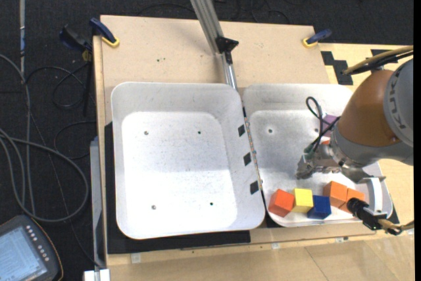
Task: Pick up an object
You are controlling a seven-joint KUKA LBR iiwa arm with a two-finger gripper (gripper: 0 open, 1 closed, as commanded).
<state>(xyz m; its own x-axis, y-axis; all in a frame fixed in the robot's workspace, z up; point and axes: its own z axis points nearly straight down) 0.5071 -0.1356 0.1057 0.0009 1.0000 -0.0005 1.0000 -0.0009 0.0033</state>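
A: We log the pincer (310,166) low inside the right bin (279,116), close to that bin's floor, near its middle. From this slanted view we cannot tell its state; the metal end is small and partly covered by the wrist.

B: Agreed. We see nothing we could call held. The arm (373,116) comes in from the right, its orange band directly above the wrist, and it covers much of the right bin's far right side.

A: We note the objects next. Four blocks sit along the near edge of the right bin: an orange block (282,201) furthest left, a yellow block (303,198) just beside it, a blue block (320,206) beside that, and a second orange block (339,192) further right, partly under the arm.

B: We place the pincer just behind this row, nearest the yellow and blue blocks, though we cannot tell whether it touches any. A dark cable (315,107) loops over the bin floor behind the wrist.

A: The left bin (176,158) sits beside the right one, their rims overlapping along the middle. Both rest on the tan worktop (171,49).

B: We also record a slanted metal pole (200,0) rising from the worktop's far side, and yellow-tipped clamps (104,32) at its far corners.
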